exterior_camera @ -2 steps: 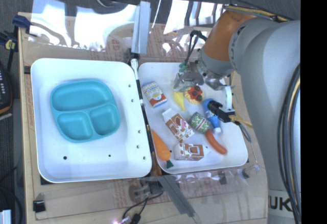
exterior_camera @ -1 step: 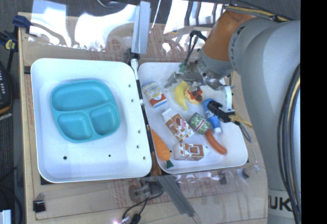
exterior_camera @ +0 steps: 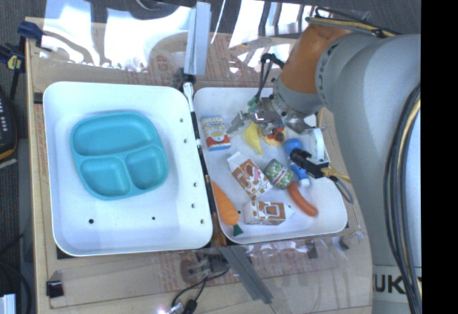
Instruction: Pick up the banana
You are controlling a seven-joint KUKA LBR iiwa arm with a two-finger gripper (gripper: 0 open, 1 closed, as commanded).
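Observation:
The yellow banana lies in the right bin, near its upper middle, partly under the gripper. My gripper hangs low over the bin directly above the banana's upper end, its metal fingers pointing down-left. The grey arm with its orange band comes in from the upper right and hides the bin's far right corner.
Around the banana lie a small white carton, a patterned packet, a green can, a blue item, a red sausage, a carrot and another packet. The left bin holds a blue divided tray.

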